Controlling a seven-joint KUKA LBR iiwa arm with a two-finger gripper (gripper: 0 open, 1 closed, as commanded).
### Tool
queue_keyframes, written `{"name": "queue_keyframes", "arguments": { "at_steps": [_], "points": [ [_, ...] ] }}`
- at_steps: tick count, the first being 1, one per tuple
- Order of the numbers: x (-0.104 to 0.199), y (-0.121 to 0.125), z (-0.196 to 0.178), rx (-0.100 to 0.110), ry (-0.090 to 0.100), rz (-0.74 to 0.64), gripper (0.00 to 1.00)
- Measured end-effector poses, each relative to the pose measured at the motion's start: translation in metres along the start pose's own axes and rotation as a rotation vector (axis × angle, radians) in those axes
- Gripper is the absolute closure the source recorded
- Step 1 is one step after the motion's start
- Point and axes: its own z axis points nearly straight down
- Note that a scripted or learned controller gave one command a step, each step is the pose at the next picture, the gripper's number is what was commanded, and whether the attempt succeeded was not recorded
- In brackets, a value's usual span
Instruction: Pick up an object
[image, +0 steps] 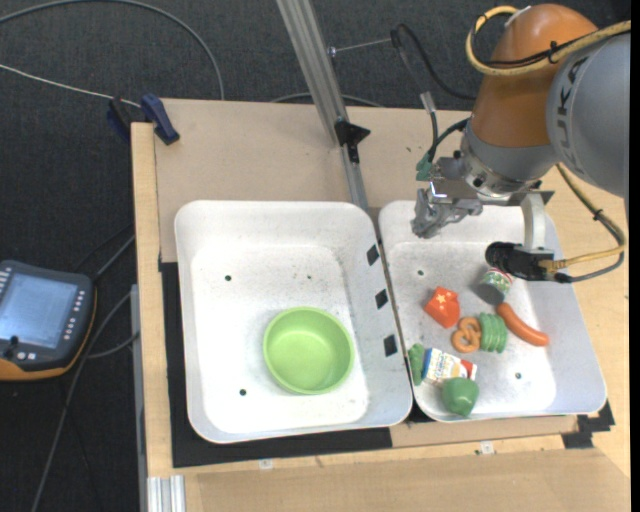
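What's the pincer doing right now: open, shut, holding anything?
Pincer: above the right bin's far left corner, nothing seen between it; open or shut cannot be told.

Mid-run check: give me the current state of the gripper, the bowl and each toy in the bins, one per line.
gripper: above the right bin's far-left corner, nothing seen between its fingers
green bowl: upright in the left bin
red toy: lying in the right bin
orange ring: lying flat, touching the green ridged toy
orange carrot: lying flat
small carton: on its side
green pepper: at the near rim
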Motion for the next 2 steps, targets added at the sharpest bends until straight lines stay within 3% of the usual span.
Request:
{"name": "queue_keyframes", "arguments": {
  "at_steps": [2],
  "points": [
    [0.088, -0.027, 0.006, 0.000, 0.000, 0.001, 1.00]
  ]
}}
